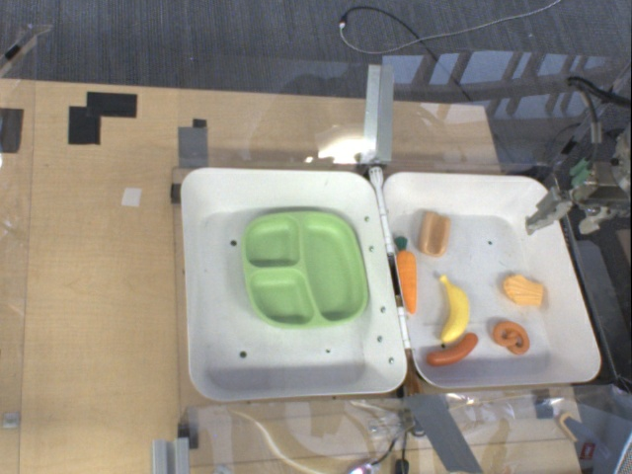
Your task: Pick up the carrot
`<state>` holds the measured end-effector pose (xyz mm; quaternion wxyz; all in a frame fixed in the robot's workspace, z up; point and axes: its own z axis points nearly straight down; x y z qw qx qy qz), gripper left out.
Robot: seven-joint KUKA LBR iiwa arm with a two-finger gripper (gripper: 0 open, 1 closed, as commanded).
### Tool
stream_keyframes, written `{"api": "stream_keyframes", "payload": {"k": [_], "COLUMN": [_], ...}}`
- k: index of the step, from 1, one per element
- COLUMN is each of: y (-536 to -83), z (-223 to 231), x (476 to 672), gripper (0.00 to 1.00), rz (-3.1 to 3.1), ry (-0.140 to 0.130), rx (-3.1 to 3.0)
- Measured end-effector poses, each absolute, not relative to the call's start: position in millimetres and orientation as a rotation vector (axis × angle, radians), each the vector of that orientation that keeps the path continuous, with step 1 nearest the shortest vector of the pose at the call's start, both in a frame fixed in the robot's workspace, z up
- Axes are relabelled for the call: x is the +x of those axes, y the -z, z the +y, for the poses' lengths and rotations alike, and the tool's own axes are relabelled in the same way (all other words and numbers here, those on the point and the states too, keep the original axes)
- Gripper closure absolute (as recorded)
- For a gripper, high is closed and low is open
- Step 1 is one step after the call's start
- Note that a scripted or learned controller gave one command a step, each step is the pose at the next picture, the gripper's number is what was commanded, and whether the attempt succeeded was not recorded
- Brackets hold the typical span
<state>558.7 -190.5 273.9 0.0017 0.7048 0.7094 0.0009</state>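
A: Carrot?
B: Right bin, hard against its left wall, next to the divider between the two bins. Lies lengthwise, green top pointing to the far side, orange tip toward the near edge.

A: Gripper?
B: Over the far right corner of the same bin, at the rim. Grey, arm coming in from the right. Nothing between the fingers. Open or closed, can't tell, too small and cluttered there.

A: So relative to the carrot?
B: Well apart. Carrot is at the left side of the bin, gripper at the right side and farther back. The whole bin width lies between them.

A: Other stuff in that bin?
B: Bread roll just right of the carrot top. Banana right of the carrot tip, sausage touching the banana's near end. Pretzel and a yellow-orange pastry piece toward the right.

A: Left bin?
B: Green divided plate, three compartments, sitting in the middle.
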Motion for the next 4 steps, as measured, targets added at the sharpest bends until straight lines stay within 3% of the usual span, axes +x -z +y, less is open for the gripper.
{"api": "stream_keyframes", "payload": {"k": [1, 2, 3, 4], "y": [-214.2, -225.7, -276.6, -290.5], "z": [-205.6, -205.1, -178.3, -205.7], "x": [497.0, 499.2, 521.6, 528.8], "gripper": [0.00, 1.00, 1.00, 1.00], "rz": [2.223, 2.222, 2.540, 2.519], "ry": [-0.002, -0.007, -0.004, -0.004], "rx": [2.217, 2.210, 1.838, 1.864]}}
